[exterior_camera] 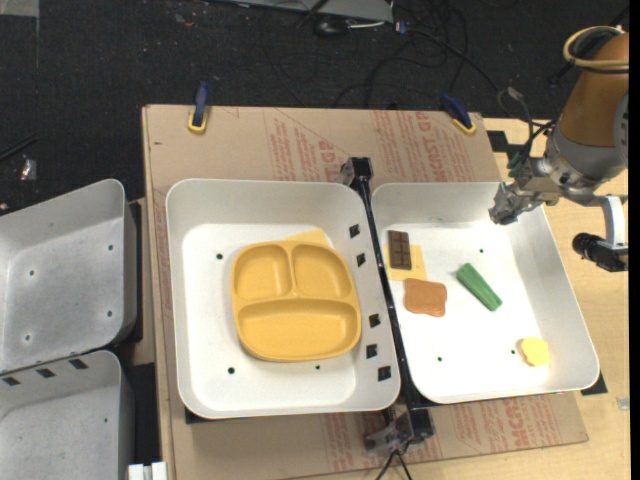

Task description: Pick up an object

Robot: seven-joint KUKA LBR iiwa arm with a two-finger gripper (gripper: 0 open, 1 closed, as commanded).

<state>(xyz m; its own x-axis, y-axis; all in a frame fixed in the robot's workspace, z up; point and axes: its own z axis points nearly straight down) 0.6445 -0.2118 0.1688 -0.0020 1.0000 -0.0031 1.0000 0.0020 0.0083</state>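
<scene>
Camera view: the gripper (506, 208) hangs over the right bin's (560, 368) far right rim, too small and dark to tell how its jaws stand. Nothing shows in its grasp. On that bin's floor lie a brown bar (399, 250), an orange slab (425, 297), a green block (479, 287) and a yellow piece (534, 352), well apart. A yellow divided tray (296, 301) covers much of the left bin (200, 368).

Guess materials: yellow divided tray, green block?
Yellow divided tray: looks like moulded plastic, semi-gloss, with rounded compartment ridges and uniform colour. Green rectangular block: probably plastic or foam, matte, flat even colour; too small to tell which.
</scene>
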